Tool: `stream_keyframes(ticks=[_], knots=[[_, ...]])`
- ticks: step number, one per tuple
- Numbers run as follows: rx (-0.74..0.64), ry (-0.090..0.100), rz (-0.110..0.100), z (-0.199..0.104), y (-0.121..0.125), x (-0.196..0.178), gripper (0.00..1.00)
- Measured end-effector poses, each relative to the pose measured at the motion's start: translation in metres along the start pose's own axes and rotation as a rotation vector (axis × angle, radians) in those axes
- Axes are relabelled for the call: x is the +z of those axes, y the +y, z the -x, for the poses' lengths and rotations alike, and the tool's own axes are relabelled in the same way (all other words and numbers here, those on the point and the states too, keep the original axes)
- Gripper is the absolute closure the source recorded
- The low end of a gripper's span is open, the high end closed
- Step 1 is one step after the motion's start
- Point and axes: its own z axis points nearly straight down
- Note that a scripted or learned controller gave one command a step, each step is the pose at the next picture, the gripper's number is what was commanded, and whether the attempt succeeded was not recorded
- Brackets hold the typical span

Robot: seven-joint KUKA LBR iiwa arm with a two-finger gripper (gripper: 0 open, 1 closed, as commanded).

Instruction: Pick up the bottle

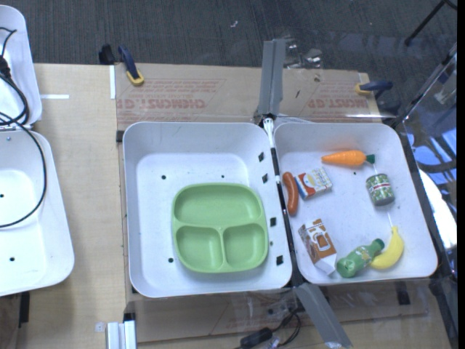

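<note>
A small green bottle [358, 259] lies on its side near the front edge of the right bin [411, 167]. Its neck points up and to the right, toward a yellow banana [389, 251] that it touches. A red and white carton [318, 243] lies just left of the bottle.
The right bin also holds an orange carrot [346, 158], a red sausage [291, 193], a small red and white box [314, 182] and a green can [379, 189]. The left bin [145, 187] holds a green divided plate [220, 227]. A metal post [272, 78] stands behind the bins.
</note>
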Motion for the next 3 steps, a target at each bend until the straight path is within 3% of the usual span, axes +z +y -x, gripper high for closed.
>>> stream_keyframes(ticks=[1, 2, 3], knots=[[0.163, 0.003, -0.003, -0.051, -0.042, 0.135, 1.00], [0.256, 0.001, -0.001, -0.074, 0.082, 0.024, 1.00], [0.105, 0.003, -0.003, -0.116, -0.001, 0.157, 1.00]])
